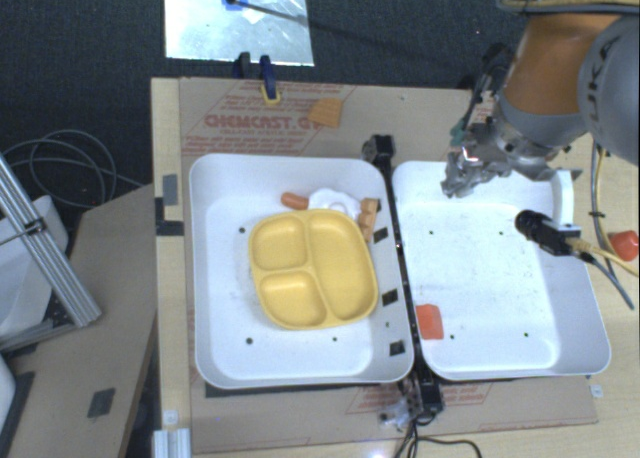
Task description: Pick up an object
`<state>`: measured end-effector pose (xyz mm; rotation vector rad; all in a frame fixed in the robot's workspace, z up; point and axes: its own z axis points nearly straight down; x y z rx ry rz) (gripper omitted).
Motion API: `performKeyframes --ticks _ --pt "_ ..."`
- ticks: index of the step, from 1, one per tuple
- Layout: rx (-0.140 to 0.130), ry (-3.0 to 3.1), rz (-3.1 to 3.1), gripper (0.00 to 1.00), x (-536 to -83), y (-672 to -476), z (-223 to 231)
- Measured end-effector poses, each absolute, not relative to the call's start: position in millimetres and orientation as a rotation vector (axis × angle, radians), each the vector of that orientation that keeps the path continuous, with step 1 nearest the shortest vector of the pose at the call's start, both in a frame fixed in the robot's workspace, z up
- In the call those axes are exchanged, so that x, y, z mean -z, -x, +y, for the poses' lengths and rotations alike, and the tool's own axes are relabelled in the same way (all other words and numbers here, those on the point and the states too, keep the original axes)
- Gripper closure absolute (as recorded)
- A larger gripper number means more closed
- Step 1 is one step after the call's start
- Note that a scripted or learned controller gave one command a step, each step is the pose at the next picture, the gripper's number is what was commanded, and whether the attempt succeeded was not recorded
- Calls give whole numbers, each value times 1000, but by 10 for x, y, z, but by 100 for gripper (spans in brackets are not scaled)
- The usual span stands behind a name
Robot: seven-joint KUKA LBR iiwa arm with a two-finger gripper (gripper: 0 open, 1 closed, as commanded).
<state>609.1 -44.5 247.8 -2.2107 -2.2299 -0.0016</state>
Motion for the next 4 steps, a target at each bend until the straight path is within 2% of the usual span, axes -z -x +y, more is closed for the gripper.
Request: performKeyframes --ticks 1,2,3,4 --pt "3 2225 -2222 100 -2823 -5763 -739" --pt "2 2221 -2224 0 -2805 -5773 -723" --pt "-1 2216 -2221 0 -2846 -4831 -437" --pt "4 2211 -2232 0 -2823 -4871 212"
